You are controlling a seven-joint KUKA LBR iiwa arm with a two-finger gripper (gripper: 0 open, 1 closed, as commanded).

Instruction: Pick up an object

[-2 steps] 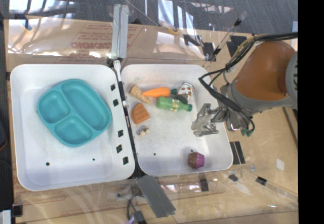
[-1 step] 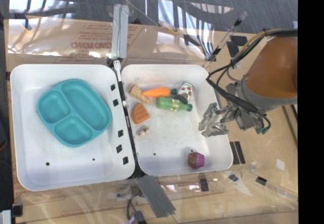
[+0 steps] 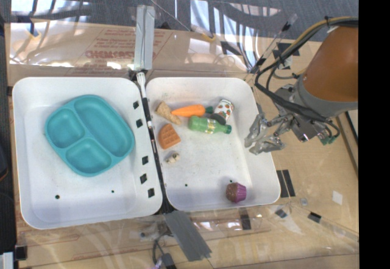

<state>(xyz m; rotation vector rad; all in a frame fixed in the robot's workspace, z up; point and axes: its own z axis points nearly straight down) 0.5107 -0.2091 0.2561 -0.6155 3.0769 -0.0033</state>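
Observation:
My gripper (image 3: 261,140) hangs over the right rim of the right bin (image 3: 201,192), its fingers spread open with nothing between them. To its left in that bin lie a green bottle (image 3: 209,126), an orange carrot (image 3: 188,111), a small patterned cup (image 3: 223,108), a tan cone-shaped piece (image 3: 164,112) and an orange waffle-like piece (image 3: 169,136). A small beige bit (image 3: 172,156) sits near the bin's left wall. A brown and purple cupcake (image 3: 236,192) rests near the front right corner, below the gripper.
The left bin (image 3: 36,201) holds a teal divided plate (image 3: 89,134). A row of black clips runs along the divider (image 3: 146,140) between the bins. Cables (image 3: 286,55) trail from the arm's orange band (image 3: 334,61) at right.

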